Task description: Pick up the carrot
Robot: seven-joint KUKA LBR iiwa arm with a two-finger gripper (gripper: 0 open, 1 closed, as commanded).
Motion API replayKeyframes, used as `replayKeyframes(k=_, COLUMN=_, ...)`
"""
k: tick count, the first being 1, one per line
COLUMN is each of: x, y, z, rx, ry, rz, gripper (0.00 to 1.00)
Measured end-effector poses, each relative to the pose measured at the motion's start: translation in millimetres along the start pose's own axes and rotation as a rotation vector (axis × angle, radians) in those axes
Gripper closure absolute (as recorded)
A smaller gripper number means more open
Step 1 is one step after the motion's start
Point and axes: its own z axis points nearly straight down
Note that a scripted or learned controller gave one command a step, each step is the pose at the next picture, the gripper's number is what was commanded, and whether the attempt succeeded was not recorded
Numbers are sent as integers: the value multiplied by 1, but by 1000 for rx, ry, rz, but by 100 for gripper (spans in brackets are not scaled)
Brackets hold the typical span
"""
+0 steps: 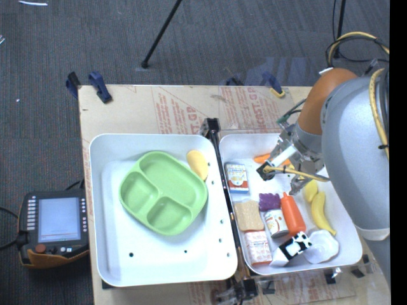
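An orange carrot-like piece (pixel 262 158) lies at the back of the right bin (pixel 245 142), and most of it is hidden under the wrist. A second orange-red long object (pixel 293 213) lies in the middle of that bin, so I cannot tell which is the carrot. My gripper (pixel 297 182) hangs low over the back of the right bin, between the two orange things and just left of the bananas (pixel 318 205). Nothing is seen held in it.
The right bin also holds a small packet (pixel 237 175), a purple item (pixel 269 201), a toast slice (pixel 248 216), a can (pixel 275 222), a red box (pixel 257 246) and a black-and-white item (pixel 294 246). The left bin (pixel 108 234) holds a green divided plate (pixel 164 191) and a yellow fruit (pixel 198 164).
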Motion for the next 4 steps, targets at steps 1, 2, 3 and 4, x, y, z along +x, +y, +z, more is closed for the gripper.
replayKeyframes(k=1, x=-16, y=-41, z=-1, rx=2, ry=0, rz=217, gripper=0)
replayKeyframes(k=2, x=-16, y=-42, z=-9, rx=6, ry=-5, rz=212, gripper=100)
replayKeyframes(k=3, x=-16, y=-42, z=-8, rx=6, ry=-6, rz=212, gripper=0)
replayKeyframes(k=4, x=-16, y=-38, z=1, rx=3, ry=-2, rz=290, gripper=0)
